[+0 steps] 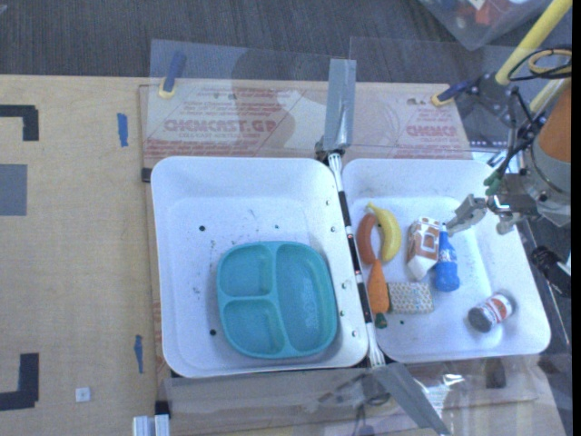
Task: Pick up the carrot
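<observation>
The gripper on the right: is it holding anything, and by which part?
Nothing is held. The gripper hovers open above the right bin; the carrot lies apart.

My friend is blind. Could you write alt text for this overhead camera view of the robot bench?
A robot gripper hovers over the right bin, apart from the carrot lying at that bin's left edge beside a banana and a sausage. The left bin holds a teal divided plate.
</observation>
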